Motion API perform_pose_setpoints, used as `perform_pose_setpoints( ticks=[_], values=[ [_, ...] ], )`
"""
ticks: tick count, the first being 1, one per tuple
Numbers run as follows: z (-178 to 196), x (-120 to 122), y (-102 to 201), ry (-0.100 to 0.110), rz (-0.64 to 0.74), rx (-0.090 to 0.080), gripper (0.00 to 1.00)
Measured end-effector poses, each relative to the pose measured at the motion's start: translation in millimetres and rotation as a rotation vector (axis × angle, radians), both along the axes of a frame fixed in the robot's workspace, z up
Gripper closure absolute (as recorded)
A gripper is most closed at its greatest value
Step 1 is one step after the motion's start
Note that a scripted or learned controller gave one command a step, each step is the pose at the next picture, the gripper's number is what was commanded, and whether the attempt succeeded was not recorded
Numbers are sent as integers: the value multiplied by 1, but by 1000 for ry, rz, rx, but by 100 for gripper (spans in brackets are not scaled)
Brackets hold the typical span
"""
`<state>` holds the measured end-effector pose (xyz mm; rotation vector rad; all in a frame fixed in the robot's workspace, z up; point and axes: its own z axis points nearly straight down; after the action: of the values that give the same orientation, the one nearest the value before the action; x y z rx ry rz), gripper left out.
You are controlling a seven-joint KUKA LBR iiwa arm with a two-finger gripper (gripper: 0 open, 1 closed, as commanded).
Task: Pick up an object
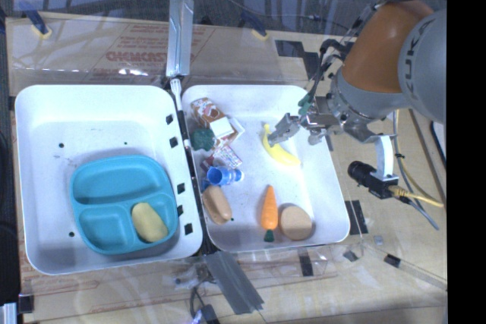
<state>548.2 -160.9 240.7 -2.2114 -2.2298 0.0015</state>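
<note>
My gripper (282,130) hangs over the right bin (323,178), near its right wall. Just below and beside it lies a yellow banana (282,154); the gripper's tip overlaps the banana's upper end in this view, and I cannot tell whether they touch. An orange carrot (269,209) and a round beige bun (295,222) lie at the bin's front. A brown bread roll (216,204), a blue cup (220,177), a dark green item (202,139) and snack packets (215,118) sit along the bin's left side.
The left bin (45,125) holds a blue divided tray (114,190) with a yellow potato-like item (149,221) in its front compartment. A metal post (179,38) stands behind the divider between the bins. The arm's orange band (383,42) is at the right.
</note>
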Motion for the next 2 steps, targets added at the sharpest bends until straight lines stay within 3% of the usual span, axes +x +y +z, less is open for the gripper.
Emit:
perform_pose_setpoints(
  ticks=[1, 2],
  values=[
    [-144, 29, -5, -10, 9, -3, 0],
    [-148, -18, -16, -1, 34, -1, 0]
  ],
)
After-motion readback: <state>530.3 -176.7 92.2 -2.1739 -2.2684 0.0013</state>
